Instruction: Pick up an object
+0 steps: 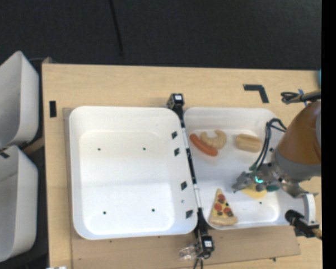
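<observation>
The right bin holds a red sausage, a pale croissant, a bread roll, a pizza slice and a yellow piece. My gripper is low inside this bin, right over the yellow piece, which shows partly beneath it. The wrist and its orange band cover the bin's right side.
The left bin lies beside it, with a black-clipped divider between them. Cables lie on the bench at the far right. White boxes stand off the bench's left edge.
</observation>
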